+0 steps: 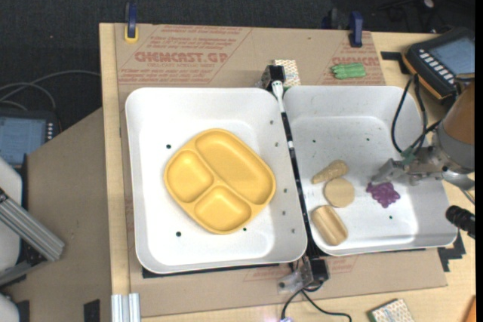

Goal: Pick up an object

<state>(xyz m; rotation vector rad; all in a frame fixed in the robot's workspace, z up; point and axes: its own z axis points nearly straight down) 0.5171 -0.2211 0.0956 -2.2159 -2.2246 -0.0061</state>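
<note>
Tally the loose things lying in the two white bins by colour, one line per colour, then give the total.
Yellow: 1, the divided tray in the left bin.
Tan: 3, the cone-like piece, the round piece and the oblong piece, all in the right bin.
Purple: 1, the grape bunch, right bin.
Total: 5
</note>
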